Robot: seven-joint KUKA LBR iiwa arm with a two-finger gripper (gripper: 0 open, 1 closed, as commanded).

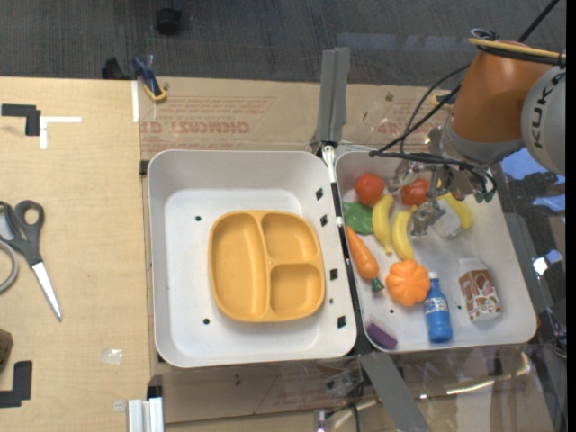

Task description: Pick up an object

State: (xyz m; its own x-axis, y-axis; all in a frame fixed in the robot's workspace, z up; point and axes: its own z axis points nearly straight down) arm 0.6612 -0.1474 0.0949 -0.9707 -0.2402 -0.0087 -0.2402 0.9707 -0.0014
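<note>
1. Reach came from the right: the grey arm with its orange band hung over the far part of the right shallow white bin (513, 241), and the tool (438, 207) sat low among the toys there.
2. Nearest to the tool lay a yellow plastic banana (401, 234), just beside it on the side toward the left bin, its long axis running roughly from the far wall toward the near wall. A second yellow banana (383, 221) lay alongside it, and a red plastic tomato (415, 191) sat just beyond the tool's far side.
3. Cables and metal parts hid the tool's tips, so its opening could not be told, and nothing could be seen gripped in it.
4. Judging by position, the nearer banana was the likely target; a grasp across its narrow width would suit its lie.
</note>
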